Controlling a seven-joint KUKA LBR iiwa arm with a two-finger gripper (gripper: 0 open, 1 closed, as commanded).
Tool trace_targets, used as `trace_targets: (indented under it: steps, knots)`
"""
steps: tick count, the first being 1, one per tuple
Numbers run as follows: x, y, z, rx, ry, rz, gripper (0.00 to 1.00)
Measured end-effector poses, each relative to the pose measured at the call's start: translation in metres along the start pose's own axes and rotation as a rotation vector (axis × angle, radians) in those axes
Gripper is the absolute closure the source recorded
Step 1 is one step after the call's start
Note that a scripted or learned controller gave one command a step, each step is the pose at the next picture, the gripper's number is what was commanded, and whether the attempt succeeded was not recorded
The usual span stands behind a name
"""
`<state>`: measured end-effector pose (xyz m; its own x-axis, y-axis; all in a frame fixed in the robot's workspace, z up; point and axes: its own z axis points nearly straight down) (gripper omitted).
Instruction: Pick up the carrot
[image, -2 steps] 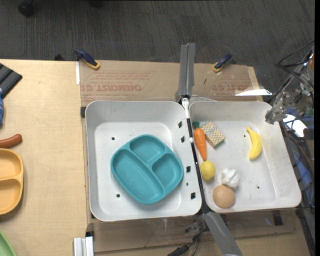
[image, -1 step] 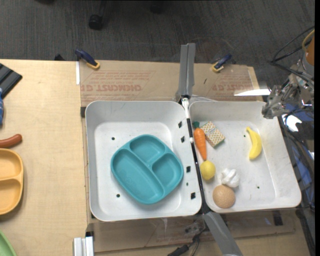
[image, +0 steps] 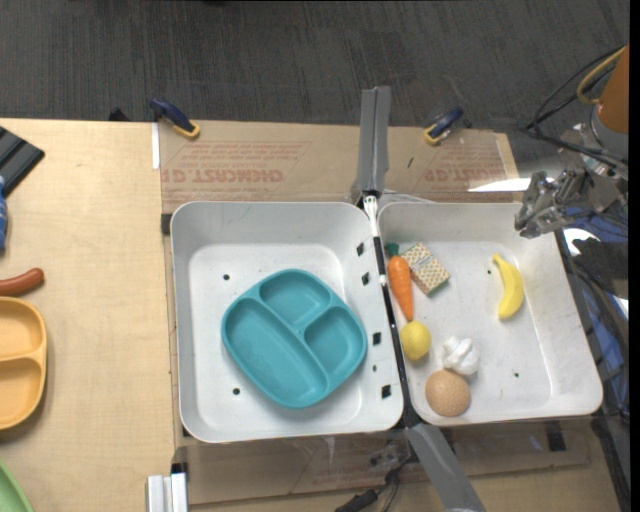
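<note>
Gripper (image: 537, 208) sits over the right bin's (image: 560, 330) upper right corner; I can't tell its state, nothing visibly held. Carrot (image: 401, 287) lies along that bin's left wall, well apart from the gripper, lemon (image: 415, 340) touching its lower end, patterned block (image: 427, 268) just beside. Banana (image: 509, 287) nearer the gripper. Teal divided plate (image: 293, 338) in left bin (image: 200, 300).

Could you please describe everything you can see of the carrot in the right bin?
The carrot is orange with a small green top, smooth and toy-like, seemingly plastic. It lies flat in the right bin, close along the bin's left wall, green end pointing to the far side and tip toward the lemon, which it meets or nearly meets. A patterned block lies just to its right; whether they touch is unclear. The gripper is away at the bin's far right corner, not on it.
</note>
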<state>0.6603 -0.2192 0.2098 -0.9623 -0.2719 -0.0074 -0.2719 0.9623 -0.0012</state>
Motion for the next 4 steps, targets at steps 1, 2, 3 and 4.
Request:
trace_targets:
  steps: [1, 2, 3, 4]
  knots:
    - [0.001, -0.002, 0.006, -0.001, 0.000, -0.358, 1.00]
    - [-0.001, 0.003, -0.029, -0.002, -0.001, -0.756, 1.00]
    - [-0.003, 0.011, -0.007, -0.005, 0.000, -0.994, 1.00]
    - [0.001, -0.001, 0.016, -0.005, 0.000, -1.147, 1.00]
